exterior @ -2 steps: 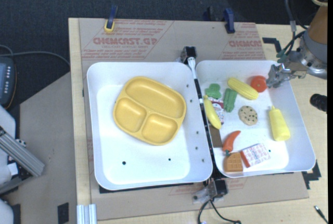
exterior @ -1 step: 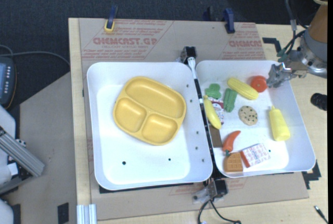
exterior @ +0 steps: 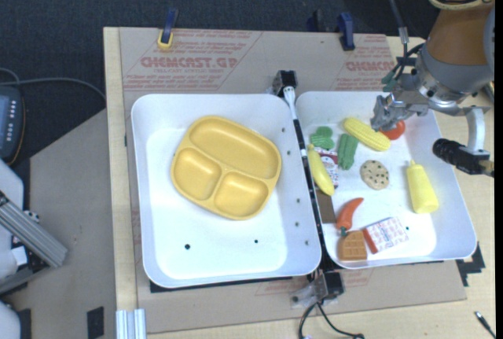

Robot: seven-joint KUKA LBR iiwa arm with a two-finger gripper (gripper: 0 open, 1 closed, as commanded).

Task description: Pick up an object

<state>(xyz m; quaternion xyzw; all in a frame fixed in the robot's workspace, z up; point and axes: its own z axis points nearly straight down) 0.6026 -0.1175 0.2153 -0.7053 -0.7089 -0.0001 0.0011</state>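
Camera view records the gripper [exterior: 387,116] low over the far part of the right bin [exterior: 456,239], at the corn cob's [exterior: 366,134] right end and above a red item [exterior: 396,130]; whether its fingers are parted or closed cannot be told. Relative to the corn cob: the cookie [exterior: 376,174] lies just in front, the yellow bottle [exterior: 421,186] to the front right, the banana [exterior: 320,170] and green pieces [exterior: 322,138] to the left, and the yellow divided plate [exterior: 226,166] well apart in the left bin [exterior: 149,196].
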